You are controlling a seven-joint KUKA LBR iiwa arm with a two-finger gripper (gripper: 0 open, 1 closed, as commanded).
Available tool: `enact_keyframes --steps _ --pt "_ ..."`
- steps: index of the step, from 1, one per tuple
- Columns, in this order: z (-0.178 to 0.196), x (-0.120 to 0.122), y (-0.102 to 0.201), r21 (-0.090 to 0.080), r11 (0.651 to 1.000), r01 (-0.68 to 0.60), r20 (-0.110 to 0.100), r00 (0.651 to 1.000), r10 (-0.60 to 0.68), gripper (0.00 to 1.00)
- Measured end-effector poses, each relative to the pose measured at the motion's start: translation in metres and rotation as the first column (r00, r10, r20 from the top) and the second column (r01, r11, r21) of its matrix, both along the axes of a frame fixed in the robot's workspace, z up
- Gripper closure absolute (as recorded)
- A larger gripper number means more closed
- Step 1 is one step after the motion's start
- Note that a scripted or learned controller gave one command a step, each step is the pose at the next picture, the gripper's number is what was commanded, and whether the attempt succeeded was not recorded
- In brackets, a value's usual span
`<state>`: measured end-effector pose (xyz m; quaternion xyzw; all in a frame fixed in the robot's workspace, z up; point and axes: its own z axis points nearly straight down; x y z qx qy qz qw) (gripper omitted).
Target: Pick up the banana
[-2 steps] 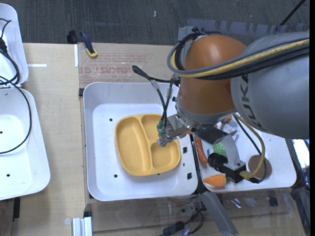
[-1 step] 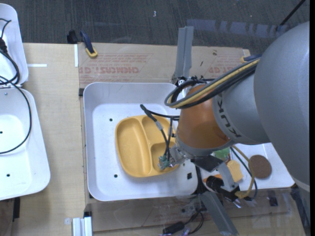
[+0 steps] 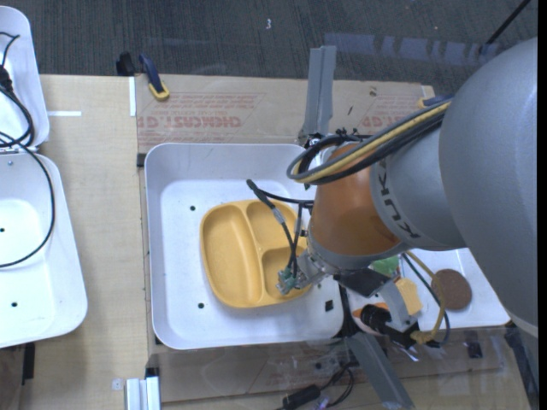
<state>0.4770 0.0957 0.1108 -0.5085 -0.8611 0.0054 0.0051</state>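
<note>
Item 1, arm (image 3: 479, 143): grey, smooth, bulky, with a glossy orange band (image 3: 346, 212) above the wrist; it hung over the right half of the nearer white bin (image 3: 171, 254) and covered much of it.

Item 2, hand (image 3: 291, 278): a small dark mechanism low over the lower-right compartment of the plate; I could not tell whether it was wide, narrow or holding anything.

Item 3, banana (image 3: 407, 296): I judged a short yellow piece by the bin's right edge, beneath the arm, to be it, though it was partly covered and I could not confirm; it lay well apart from the hand.

Item 4, plate (image 3: 231, 254): yellow, hard-looking plastic, rounded, divided into compartments, flat on the bin floor.

Item 5, sundries near the banana: a green scrap (image 3: 386, 266); a flat brown disc (image 3: 451, 287), matte.

Item 6, second bin (image 3: 34, 254): white, shallow, crossed by a thin black cable (image 3: 26, 126); both bins sat on the pale wooden tabletop (image 3: 94, 143).

Risks, as I judged them: the hand sat over the plate rather than the banana, so a close there would likely catch the plate's ridge or nothing at all; the plate's matching yellow could mislead the program; the smooth bin floor would let a curved fruit skid from a shallow pinch; loose wiring (image 3: 376, 143) at the wrist might snag.
</note>
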Motion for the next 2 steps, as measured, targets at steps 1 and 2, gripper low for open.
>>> enact_keyframes --steps 1,2 --pt "0.0771 0.0659 -0.0074 -0.001 0.982 0.188 0.009 0.982 -0.188 1.00" --pt "0.0770 0.0658 -0.0073 -0.001 0.982 0.188 0.009 0.982 -0.188 0.00"
